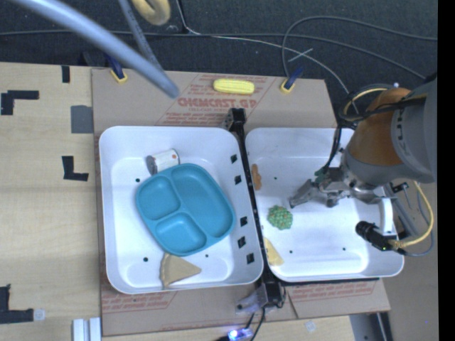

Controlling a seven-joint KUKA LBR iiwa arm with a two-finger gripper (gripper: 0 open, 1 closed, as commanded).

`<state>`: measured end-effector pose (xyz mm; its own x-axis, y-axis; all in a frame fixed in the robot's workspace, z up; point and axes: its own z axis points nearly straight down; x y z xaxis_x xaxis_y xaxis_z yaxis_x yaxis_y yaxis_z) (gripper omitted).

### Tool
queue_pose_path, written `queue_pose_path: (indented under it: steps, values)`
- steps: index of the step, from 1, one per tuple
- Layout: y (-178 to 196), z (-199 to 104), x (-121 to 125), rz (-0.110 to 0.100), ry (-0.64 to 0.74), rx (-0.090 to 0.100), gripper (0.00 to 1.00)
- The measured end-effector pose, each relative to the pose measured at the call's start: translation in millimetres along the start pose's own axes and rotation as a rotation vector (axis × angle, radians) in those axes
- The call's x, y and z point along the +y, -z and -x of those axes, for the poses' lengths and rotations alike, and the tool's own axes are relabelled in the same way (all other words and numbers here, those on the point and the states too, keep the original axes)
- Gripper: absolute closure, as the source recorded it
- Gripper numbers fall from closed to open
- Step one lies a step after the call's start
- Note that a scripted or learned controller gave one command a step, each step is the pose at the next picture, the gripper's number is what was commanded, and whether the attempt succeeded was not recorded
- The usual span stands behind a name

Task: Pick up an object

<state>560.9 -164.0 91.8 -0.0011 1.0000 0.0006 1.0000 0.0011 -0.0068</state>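
One fixed camera above the bench looks down at a slant on both white bins (114,190), arm (391,141) entering from the right.

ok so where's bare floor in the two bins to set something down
Most room is in the right bin: its near floor between the green ball and the near wall, plus the far strip above the hand. The left bin is crowded by the blue divided plate, the small can and the tan wedge.

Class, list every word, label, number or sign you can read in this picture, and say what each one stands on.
"CHEMCAST GP": red print on the brown cardboard sheet behind the left bin.
More red print runs beside it and along the sheet's front edge, too blurred to read.
The blue divided plate, small can and both bins show no readable text.
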Motion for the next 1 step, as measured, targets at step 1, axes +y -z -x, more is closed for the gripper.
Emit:
queue_pose_path:
  steps: [1]
  values:
    - [13.6, -0.3, 1.0, 0.004, 0.001, 0.0, 1.0]
